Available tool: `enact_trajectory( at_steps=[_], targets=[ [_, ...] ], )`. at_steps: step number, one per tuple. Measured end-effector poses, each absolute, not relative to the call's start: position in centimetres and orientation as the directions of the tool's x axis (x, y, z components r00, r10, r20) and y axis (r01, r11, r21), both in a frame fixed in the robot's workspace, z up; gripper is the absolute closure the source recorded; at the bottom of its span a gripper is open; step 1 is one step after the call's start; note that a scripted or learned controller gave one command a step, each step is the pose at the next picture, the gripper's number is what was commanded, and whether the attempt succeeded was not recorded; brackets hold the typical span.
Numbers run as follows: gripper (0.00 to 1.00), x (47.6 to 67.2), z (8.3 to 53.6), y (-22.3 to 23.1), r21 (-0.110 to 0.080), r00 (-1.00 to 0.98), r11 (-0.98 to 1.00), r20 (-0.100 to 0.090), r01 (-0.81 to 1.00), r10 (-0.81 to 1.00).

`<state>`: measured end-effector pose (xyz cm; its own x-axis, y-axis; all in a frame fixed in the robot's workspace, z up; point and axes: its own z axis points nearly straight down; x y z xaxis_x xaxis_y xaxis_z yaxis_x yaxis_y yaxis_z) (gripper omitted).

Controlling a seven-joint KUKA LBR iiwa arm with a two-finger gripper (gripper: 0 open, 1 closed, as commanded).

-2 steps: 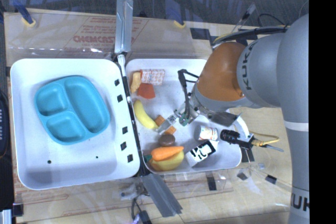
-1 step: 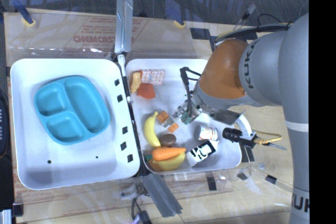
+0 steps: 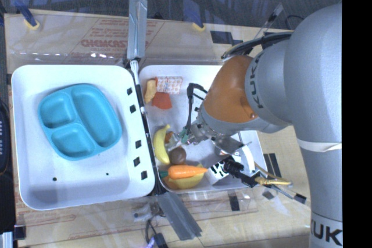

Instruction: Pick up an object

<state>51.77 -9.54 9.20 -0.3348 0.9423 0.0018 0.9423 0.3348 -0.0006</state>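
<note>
My gripper (image 3: 185, 136) hangs low in the right bin (image 3: 200, 71), under the orange wrist band. It sits just right of a yellow banana (image 3: 160, 146) and just above a brown round fruit (image 3: 178, 155). An orange carrot (image 3: 186, 171) lies across a yellow piece (image 3: 185, 182) at the bin's front. Farther back are a red piece (image 3: 162, 101), a pale yellow piece (image 3: 151, 90) and a small white packet with red print (image 3: 170, 85). I see nothing held at the gripper.
The left bin (image 3: 35, 183) holds a blue divided plate (image 3: 80, 120). A ridge with black clips (image 3: 138, 128) separates the two bins. The arm's grey body covers the right bin's right side.
</note>
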Motion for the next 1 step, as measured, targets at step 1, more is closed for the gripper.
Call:
enact_trajectory(
  at_steps=[1],
  targets=[
    [1.0,53.77,19.32,-6.74,0.002,-0.013,0.013,0.0,1.0,1.0]
  ],
)
